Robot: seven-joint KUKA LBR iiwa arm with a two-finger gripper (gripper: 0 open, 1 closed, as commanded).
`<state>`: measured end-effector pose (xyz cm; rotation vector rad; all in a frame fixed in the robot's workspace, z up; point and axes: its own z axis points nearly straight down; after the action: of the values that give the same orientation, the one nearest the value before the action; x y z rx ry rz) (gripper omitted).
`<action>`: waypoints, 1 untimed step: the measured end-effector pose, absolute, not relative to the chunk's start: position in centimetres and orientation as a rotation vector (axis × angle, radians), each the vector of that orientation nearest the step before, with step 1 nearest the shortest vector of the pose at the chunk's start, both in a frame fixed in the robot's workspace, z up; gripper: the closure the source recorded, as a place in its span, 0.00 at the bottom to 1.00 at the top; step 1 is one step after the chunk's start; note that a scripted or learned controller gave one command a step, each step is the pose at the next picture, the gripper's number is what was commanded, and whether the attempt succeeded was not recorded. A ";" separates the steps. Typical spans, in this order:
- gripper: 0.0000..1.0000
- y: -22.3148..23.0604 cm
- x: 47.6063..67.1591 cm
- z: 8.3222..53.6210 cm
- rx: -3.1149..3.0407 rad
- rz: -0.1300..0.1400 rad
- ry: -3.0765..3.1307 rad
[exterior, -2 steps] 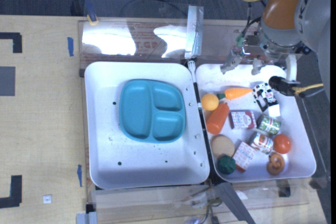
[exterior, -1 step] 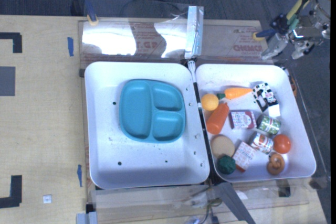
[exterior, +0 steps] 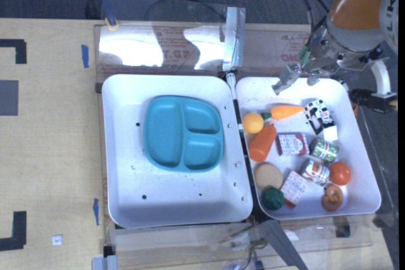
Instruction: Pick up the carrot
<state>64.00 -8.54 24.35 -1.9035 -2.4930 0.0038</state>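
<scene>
Carrot [exterior: 286, 112] lies in the right bin [exterior: 366, 167], upper part, roughly horizontal, tip pointing toward the right. It sits just right of a yellow ball [exterior: 252, 122] and above an orange bottle [exterior: 262, 141] that lies at a slant.

End effector [exterior: 297, 76] hangs over the far rim of the right bin, above and slightly right of the carrot, not touching it. Fingers look spread apart, one prong reaching left toward the bin's back left corner, nothing between them. View is blurry there, so the exact opening is uncertain.

Arm comes in from the upper right, orange band [exterior: 357, 6] above the wrist, cables looped over it.

Other contents of the right bin:
- black-and-white cow toy [exterior: 319, 115] just right of the carrot
- small red-and-white pack [exterior: 292, 144] mid bin
- two small cans [exterior: 324, 150] near the right wall
- tomato [exterior: 340, 173] below them
- round brown cookie [exterior: 268, 175], dark green item [exterior: 273, 198] below it
- doughnut-like thing [exterior: 332, 198] at the lower right corner

Left bin [exterior: 120, 155] holds a blue divided plate [exterior: 183, 133], three compartments. Both bins sit on the table [exterior: 44, 136].
</scene>
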 end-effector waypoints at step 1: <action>0.00 -10.4 62.7 11.4 -1.837 0.004 -2.547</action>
<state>62.73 -10.42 11.41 -1.8373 -2.5468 0.0043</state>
